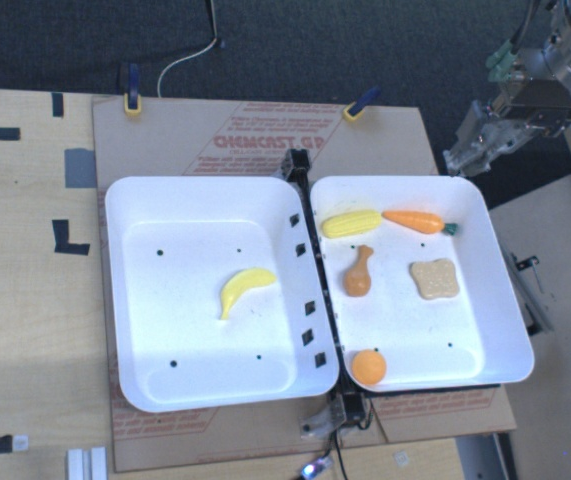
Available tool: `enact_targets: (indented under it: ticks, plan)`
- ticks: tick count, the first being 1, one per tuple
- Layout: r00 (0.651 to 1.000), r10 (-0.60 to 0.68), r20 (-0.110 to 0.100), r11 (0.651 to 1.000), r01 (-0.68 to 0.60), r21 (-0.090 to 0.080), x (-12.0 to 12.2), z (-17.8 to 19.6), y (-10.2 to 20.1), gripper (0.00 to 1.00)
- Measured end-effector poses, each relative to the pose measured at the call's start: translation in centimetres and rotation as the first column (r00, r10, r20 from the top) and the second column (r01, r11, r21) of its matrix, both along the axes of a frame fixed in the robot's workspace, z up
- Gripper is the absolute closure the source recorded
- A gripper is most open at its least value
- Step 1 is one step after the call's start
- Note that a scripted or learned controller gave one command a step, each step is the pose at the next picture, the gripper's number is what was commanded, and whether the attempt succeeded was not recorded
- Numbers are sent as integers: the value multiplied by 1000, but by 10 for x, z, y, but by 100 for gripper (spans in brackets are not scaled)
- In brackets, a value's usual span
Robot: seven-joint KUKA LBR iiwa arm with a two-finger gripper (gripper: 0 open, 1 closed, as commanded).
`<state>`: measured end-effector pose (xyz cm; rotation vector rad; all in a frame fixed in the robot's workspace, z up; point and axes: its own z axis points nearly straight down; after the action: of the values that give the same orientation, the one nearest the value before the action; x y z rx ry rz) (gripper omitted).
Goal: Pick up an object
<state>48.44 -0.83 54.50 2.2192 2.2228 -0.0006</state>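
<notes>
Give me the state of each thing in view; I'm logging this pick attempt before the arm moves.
Banana: lying alone in the left bin.
Corn cob: lying at the right bin's far edge, near the divider.
Carrot: lying beside the corn.
Drumstick: lying flat, untouched.
Bread slice: lying flat.
Orange: resting in the near corner.
Hand: raised outside the bins, holding nothing visible.

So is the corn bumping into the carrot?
Apart. The camera view shows a strip of white bin floor between the corn and the carrot in the right bin.
</notes>
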Motion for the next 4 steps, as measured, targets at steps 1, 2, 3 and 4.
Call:
enact_targets:
  ticks: [1,2,3,4]
  plan:
    - [1000,2,0,1000,-2,0,53,-11,48,100]
    - [1000,2,1,1000,-2,0,100,-11,89,100]
    - [1000,3,0,1000,-3,0,135,-12,131,100]
    - [1000,3,1,1000,-3,0,178,-11,188,100]
